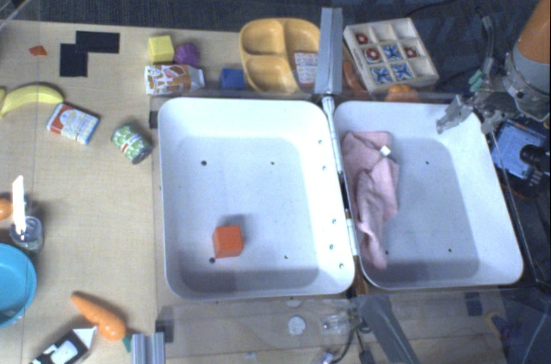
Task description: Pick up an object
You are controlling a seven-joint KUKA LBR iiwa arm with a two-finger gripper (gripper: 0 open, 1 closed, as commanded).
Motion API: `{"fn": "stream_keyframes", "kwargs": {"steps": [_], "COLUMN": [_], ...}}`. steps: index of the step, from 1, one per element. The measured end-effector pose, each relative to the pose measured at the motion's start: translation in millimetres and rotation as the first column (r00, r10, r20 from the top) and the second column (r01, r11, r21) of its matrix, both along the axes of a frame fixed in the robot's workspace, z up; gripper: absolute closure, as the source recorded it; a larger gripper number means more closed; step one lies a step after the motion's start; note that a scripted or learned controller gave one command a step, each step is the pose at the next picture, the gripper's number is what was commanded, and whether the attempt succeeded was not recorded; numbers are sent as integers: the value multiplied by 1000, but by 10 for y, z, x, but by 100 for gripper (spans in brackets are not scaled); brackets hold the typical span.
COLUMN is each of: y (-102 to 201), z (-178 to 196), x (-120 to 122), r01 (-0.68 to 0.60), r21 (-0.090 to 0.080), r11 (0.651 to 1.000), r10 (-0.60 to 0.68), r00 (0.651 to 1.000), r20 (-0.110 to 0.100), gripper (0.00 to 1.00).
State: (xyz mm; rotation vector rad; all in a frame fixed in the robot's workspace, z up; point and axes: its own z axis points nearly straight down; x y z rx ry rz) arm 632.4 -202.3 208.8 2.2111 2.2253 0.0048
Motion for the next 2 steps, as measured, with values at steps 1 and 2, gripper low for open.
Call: {"fn": "stream_keyframes", "kwargs": {"steps": [1, 2], "y": [284, 767], "z": [-712, -1176], "x": [149, -164], "r01": [-201, -300], "r21": [-1, -5], "r11": [980, 954], "r10": [201, 300], "r00": [980, 954], "r20": [0, 9], "gripper": [0, 0]}}
